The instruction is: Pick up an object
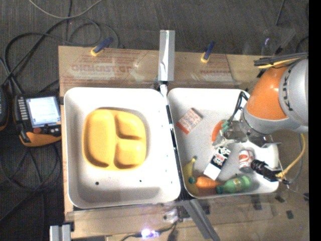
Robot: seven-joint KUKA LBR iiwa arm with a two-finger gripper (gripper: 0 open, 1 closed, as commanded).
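My gripper (226,134) is low in the right bin (200,98), reaching in from the right under the grey arm with its orange band. It sits right beside a small orange-red object (216,131) and just above a black and white box (218,160). A red and white can (245,159) lies under the wrist. Along the bin's near wall are a banana (189,170), a carrot (205,183) and a green bottle (236,185). A red and white carton (189,120) lies apart at the upper left of this bin.
The left bin (75,149) holds a yellow divided tray (115,138). A metal post (166,54) stands behind the wall between the bins. A handheld screen (39,112) and cables lie to the left of the bench.
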